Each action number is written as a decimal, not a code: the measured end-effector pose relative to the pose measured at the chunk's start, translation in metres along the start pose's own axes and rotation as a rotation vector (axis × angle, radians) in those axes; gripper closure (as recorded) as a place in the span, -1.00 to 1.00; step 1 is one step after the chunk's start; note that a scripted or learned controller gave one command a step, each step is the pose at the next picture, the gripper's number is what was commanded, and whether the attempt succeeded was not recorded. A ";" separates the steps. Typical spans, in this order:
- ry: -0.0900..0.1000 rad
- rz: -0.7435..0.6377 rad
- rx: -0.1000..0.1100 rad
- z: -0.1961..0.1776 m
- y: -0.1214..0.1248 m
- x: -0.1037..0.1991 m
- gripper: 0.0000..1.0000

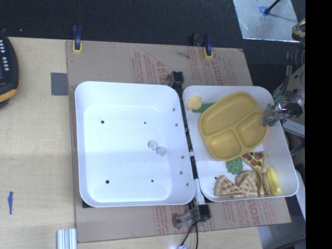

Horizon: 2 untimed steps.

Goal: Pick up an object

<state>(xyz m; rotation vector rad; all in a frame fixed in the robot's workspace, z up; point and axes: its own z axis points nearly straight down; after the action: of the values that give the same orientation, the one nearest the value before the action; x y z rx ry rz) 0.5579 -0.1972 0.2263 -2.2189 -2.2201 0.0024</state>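
The right bin [288,150] holds a yellow divided plate [231,123] lying tilted across its upper half. Beside the plate's upper left corner are a small yellow round piece [194,103] and a green strip [208,106]. Below the plate lie a green leafy toy [234,165], toy pizza slices [229,187], a pepperoni slice [253,158] and a yellow banana-like piece [272,181]. My gripper [271,117] reaches in from the right, low at the plate's right rim and seemingly touching it. Nothing is lifted.
The left bin [124,118] has two small clear round bits [156,148] near its middle. A black hinge strip [185,134] runs between the bins. Clamps [207,46] hold the cardboard sheet at the back. A dark and orange device [8,69] lies at far left.
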 end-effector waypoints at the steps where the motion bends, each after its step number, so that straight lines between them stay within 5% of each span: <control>1: -0.001 -0.002 0.000 0.002 0.002 0.000 -1.00; 2: 0.001 0.001 -0.001 0.138 -0.012 -0.015 -1.00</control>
<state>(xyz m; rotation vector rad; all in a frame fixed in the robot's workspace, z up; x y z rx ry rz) 0.5460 -0.2125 0.0885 -2.2205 -2.2194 0.0002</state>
